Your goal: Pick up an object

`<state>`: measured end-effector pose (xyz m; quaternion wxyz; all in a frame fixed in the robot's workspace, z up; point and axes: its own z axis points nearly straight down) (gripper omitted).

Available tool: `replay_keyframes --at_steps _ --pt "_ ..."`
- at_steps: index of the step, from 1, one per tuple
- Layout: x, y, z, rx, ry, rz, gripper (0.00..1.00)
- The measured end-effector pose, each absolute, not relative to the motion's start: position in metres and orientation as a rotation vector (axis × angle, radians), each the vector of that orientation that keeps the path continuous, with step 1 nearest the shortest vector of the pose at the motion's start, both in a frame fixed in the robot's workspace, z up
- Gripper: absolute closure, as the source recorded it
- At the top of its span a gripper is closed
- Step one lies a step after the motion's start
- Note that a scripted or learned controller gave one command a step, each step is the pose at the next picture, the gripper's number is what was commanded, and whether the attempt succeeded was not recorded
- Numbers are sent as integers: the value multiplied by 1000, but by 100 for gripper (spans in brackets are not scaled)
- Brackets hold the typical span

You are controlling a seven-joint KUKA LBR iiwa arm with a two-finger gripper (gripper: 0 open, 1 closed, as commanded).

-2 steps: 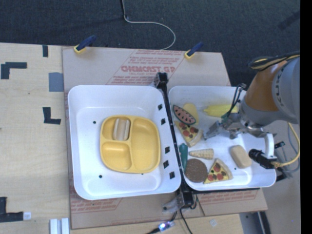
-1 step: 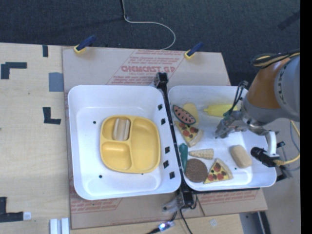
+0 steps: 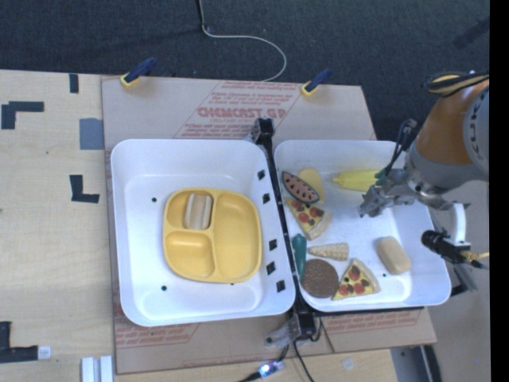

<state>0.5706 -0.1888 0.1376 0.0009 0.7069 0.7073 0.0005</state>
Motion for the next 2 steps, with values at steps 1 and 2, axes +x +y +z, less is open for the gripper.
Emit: replay_keyframes --at_steps 1,2 --pt "571 -184 200 2217 2221 3 100" --pt "572 -184 226 2219 2222 2 100"
